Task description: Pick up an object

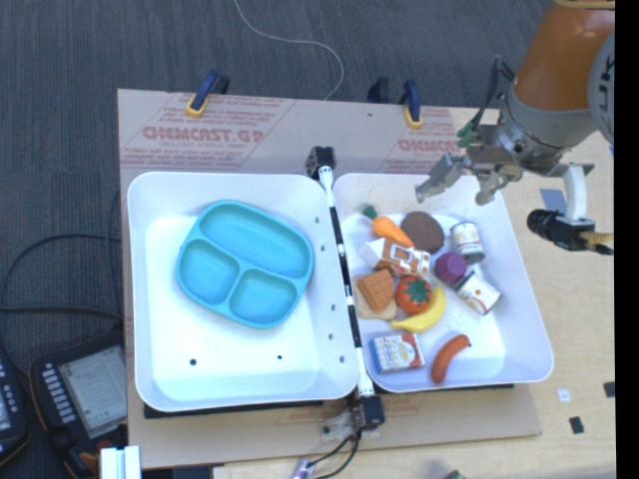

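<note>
Beneath the claw (451,196) lies the far rim of the right bin (511,339). The claw hangs over that rim with its two fingers (435,183) spread wide apart. Nothing sits between them, and they touch none of the objects.

Objects for picking are all grouped in the right bin, nearer the camera than the claw:
- A brown disc (423,231) is closest, just below the gap between the fingers.
- A carrot (391,231) lies just to the left of the disc, touching it or nearly so.
- A small can (464,239) stands just to the right of the disc, beneath the right-hand finger.
- A purple piece (450,266) sits a little further from the claw, beside the can.
- A white cup (480,293) with a red band lies on its side, just beyond the purple piece.
- A small carton (404,258) lies tilted below the carrot.
- A waffle (376,290) and a tomato (414,292) sit side by side beyond the carton, touching.
- A banana (426,314) curves under the tomato and is in contact with it.
- A small box (396,351) and a sausage (449,357) lie furthest from the claw, near the front wall, apart from each other.

Well to the left of the claw, the left bin (170,352) holds a blue tray (245,263) with three compartments. The tray lies flat, and its compartments hold nothing.

Both bins rest side by side on the table (200,138). Their inner rims meet along a line to the left of the claw.
</note>
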